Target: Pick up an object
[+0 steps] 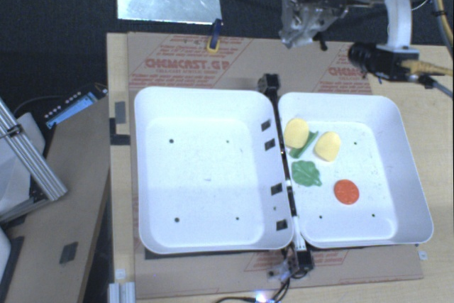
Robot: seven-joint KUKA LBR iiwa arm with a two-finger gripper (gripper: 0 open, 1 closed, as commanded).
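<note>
Four small objects lie in the right bin (397, 174), and this bin serves as the landmark for every position given here.

Camera view: the gripper (298, 28) hangs above the bench beyond the far rim of the right bin, over the brown cardboard sheet (184, 60), close to the bin's far-left corner. The view does not resolve whether the gripper is open or closed; nothing is seen hanging from it.

Inside the right bin, all four objects sit in its left half:
- A yellow piece (296, 132) lies nearest the far-left corner, just beside the divider between the two bins.
- A second yellow piece (328, 146) lies just to its right, toward the bin's centre.
- A green leaf-shaped piece (306, 172) lies nearer the camera than both yellow pieces, with a thin green stem running up between them.
- A red disc (346, 191) lies nearest the bin's centre and nearest the camera of the four.

The governing relation: the objects lie toward the camera from the gripper and below it. The first yellow piece stands almost directly in line with the gripper, so it is judged the shortest reach. Its long axis cannot be judged reliably. The left bin (156, 174) holds no target.
</note>
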